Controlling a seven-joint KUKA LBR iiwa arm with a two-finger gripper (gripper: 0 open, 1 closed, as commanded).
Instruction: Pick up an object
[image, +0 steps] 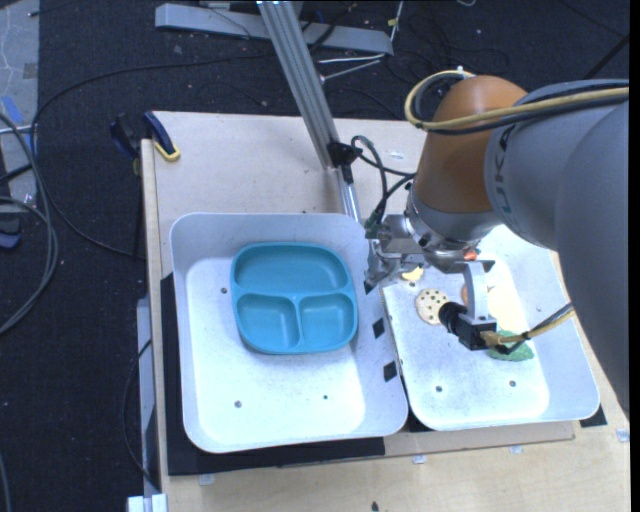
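My gripper (385, 262) hangs low over the near-left corner of the right bin (560, 400), close to the wall it shares with the left bin. A small round beige piece with dark dots (431, 304) lies in the right bin just right of and below the gripper. A bit of yellow-orange (411, 272) peeks out beside the gripper body; what it is cannot be told. A green thing (517, 347) lies further right in the same bin, partly hidden by the robot's own hardware. Nothing shows as held.
A blue divided plate (295, 297) lies in the left bin (200, 400), toward its back. A slanted metal pole (310, 90) rises behind the bins. The big grey arm (560, 170) covers the back right of the right bin.
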